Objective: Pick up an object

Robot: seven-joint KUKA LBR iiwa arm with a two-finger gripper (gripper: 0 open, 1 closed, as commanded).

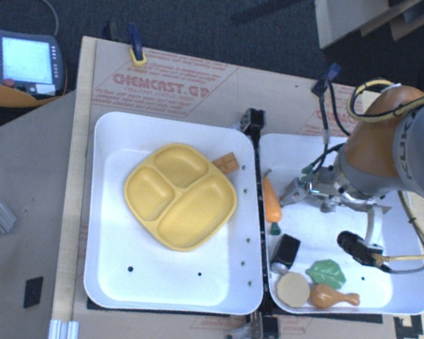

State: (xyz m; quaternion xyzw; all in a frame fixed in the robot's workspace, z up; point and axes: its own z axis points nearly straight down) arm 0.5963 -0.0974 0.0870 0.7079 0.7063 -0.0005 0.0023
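The right bin [408,292] holds an orange carrot [271,202] by its left wall. Below the carrot lies a small black block [287,251]. Along the front wall sit a green leafy toy [327,271], a round beige disc [293,289] and a tan drumstick [334,297]. My gripper [310,191] hangs over the upper left part of this bin, just right of the carrot and above the black block. Nothing is visibly held in it.
The left bin [102,211] carries a yellow divided plate [181,196] with a small brown block [227,162] at its upper right edge. A black cable fitting [359,247] and a yellow cable trail from the arm over the right bin. A teach pendant [22,67] lies at far left.
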